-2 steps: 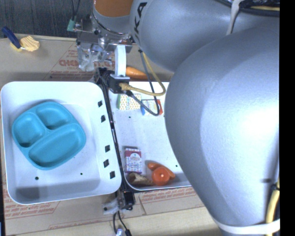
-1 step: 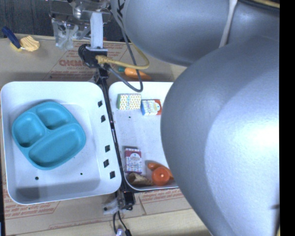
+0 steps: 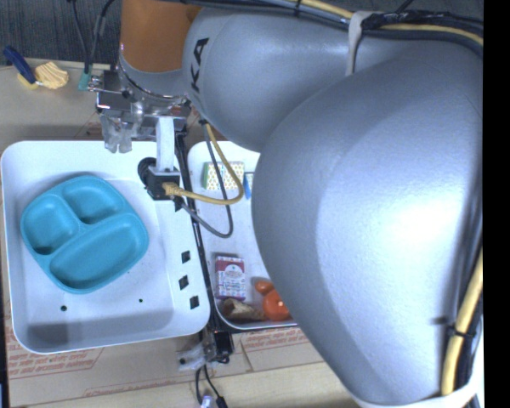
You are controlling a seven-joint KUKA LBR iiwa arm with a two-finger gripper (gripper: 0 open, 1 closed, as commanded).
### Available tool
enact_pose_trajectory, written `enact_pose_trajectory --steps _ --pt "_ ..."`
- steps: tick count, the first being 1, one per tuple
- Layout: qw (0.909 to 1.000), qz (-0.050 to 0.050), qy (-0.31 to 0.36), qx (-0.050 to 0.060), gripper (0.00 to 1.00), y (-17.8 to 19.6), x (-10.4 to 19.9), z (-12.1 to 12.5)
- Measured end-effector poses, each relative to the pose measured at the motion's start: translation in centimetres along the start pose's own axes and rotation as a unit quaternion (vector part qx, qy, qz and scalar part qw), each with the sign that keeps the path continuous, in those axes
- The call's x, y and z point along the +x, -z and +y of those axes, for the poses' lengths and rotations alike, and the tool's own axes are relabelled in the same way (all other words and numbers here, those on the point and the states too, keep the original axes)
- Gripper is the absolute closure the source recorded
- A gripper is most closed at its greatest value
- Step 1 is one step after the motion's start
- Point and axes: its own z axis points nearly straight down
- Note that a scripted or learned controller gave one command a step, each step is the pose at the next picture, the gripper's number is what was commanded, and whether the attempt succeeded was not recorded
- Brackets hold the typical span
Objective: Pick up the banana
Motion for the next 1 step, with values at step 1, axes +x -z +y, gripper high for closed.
enact_pose_trajectory --steps 1 --pt "0.9998 0.001 -0.017 -0.001 1.00 -3.32 3.66 -2.92"
